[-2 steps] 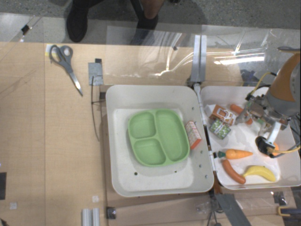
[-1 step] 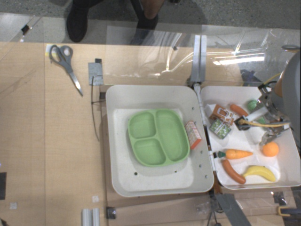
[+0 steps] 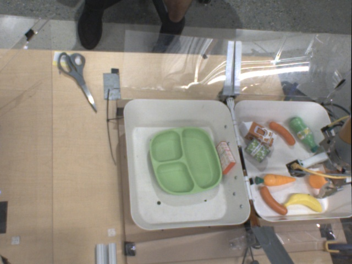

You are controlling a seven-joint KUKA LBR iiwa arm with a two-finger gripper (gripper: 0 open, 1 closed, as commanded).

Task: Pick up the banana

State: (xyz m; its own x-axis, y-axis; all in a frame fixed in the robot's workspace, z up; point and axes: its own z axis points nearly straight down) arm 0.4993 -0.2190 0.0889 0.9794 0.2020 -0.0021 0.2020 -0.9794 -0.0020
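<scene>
The yellow banana (image 3: 304, 202) lies in the right bin (image 3: 319, 110), near that bin's front edge, with its curve opening upward. My gripper (image 3: 324, 179) reaches in from the right and sits low in the bin just above and to the right of the banana. An orange round item (image 3: 316, 181) lies right beside the gripper. Nothing shows the banana being held; it rests on the bin floor.
Around the banana lie a red sausage (image 3: 273, 200), a carrot (image 3: 278, 180), another sausage (image 3: 281, 133), a green bottle (image 3: 303, 132) and two small cartons (image 3: 258, 141). The left bin (image 3: 137, 202) holds a green divided plate (image 3: 184, 160) and a small packet (image 3: 225, 156). Scissors (image 3: 77, 77) lie far left on the bench.
</scene>
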